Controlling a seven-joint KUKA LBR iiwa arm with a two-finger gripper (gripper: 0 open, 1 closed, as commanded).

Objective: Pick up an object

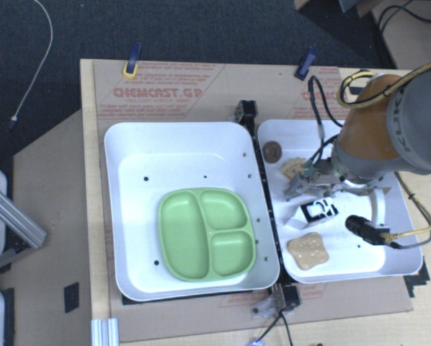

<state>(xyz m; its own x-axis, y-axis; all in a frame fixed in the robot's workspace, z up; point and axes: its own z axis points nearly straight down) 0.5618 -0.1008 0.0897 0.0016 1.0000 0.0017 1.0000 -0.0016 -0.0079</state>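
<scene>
Left bin (pixel 129 193): green three-compartment plate (pixel 205 233) lies flat, toward the bin's 6 o'clock.

Right bin (pixel 345 265): brown disc (pixel 272 151) at 10 o'clock. Tan scrap (pixel 293 168) just beside the disc, at its 4 o'clock. Tan lumpy piece (pixel 307 251) at 7 o'clock. Small black-and-white object (pixel 318 210) near centre.

Gripper (pixel 305 184) sits low over the right bin, between the tan scrap and the black-and-white object. Cannot tell how far open it is, or whether it has hold of anything.
</scene>
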